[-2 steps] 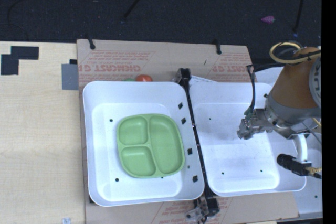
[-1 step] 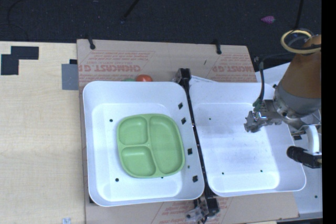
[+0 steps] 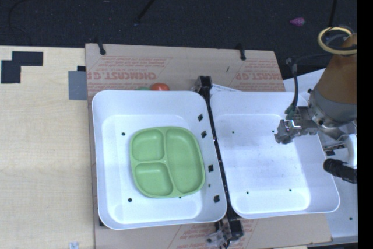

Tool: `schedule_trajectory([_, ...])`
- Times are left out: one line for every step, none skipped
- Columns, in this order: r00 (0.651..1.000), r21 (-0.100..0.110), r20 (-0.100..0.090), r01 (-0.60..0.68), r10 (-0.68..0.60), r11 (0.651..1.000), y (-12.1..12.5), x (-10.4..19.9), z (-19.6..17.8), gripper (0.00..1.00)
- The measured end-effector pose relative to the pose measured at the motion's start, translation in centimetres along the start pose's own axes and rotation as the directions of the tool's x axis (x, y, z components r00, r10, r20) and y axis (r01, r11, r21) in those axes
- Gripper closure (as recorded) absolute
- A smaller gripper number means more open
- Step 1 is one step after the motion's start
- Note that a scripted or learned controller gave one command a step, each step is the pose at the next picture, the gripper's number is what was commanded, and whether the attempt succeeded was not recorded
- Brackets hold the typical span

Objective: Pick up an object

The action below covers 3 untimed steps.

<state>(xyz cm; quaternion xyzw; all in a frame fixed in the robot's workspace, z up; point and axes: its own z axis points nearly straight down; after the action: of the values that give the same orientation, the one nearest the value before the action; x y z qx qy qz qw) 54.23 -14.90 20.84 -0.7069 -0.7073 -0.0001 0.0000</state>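
The arm (image 3: 338,87) comes in from the right edge, its orange band above the grey wrist, and ends over the right bin (image 3: 265,207). The pincer (image 3: 285,132) hangs above that bin's right half, near the upper right part of the floor, with its small metal tip pointing left. At this slant and size I cannot tell whether it is apart or together. Nothing shows between its tips.

Just below the pincer, the white floor of the right bin is bare save for a few dark dots. To its lower right, beyond the bin's rim, a black part (image 3: 341,169) of the rig juts out.

Well to the pincer's left, past the black clips (image 3: 210,143) that join the two bins, lies the left bin (image 3: 111,183). In it rests a plate (image 3: 167,161), pale green, with three compartments: two smaller ones on its far side from the pincer and one long one on the side nearer it. It lies flat on the floor, about in the bin's middle, well apart from the pincer.

Up and to the left of the pincer, behind the left bin's far rim, a small red ball (image 3: 159,87) peeps out on the cardboard (image 3: 175,70) that lies under both bins.
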Motion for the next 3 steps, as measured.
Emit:
schedule_trajectory([1.000,0.005,-0.002,0.002,-0.002,1.000,-0.5,5.4,0.8,1.00])
schedule_trajectory([1.000,0.006,-0.002,0.003,-0.003,1.000,-1.9,10.8,1.0,1.00])
schedule_trajectory([1.000,0.003,-0.002,0.004,-0.004,1.000,-2.6,16.0,-0.5,1.00])
